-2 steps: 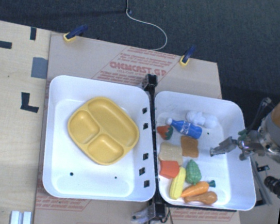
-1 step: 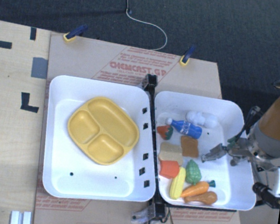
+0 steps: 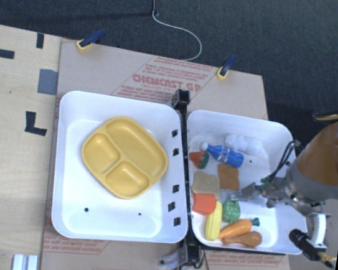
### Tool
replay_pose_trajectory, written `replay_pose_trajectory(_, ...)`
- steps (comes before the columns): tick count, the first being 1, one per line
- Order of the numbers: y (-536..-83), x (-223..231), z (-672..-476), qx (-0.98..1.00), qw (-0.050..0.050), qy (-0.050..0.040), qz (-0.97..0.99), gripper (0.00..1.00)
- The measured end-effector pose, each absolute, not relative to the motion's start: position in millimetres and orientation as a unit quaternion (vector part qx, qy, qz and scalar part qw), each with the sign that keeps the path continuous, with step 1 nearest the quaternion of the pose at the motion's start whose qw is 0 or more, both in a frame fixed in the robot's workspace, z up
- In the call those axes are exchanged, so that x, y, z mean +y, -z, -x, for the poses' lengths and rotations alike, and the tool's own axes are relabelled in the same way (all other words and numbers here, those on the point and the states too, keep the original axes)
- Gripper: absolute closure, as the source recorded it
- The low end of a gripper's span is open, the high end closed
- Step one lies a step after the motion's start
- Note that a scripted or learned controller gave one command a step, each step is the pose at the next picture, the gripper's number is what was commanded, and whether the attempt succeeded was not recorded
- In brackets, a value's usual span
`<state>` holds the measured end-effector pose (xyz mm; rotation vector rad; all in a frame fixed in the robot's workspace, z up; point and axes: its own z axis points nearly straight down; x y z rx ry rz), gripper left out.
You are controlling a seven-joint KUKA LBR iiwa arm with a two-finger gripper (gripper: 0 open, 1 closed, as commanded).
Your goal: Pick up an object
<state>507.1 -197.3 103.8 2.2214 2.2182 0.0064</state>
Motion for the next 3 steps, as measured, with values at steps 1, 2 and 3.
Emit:
replay_pose_trajectory(1, -85, -197, -508.6, 0.708, 0.002, -0.0002, -0.706, 0.0)
replay_pose_trajectory(2, -95, -197, -508.1, 0.708, 0.001, 0.0002, -0.706, 1.0)
replay_pose_trajectory(3, -157, -202, -506.1, 0.707, 0.002, -0.0007, -0.707, 1.0)
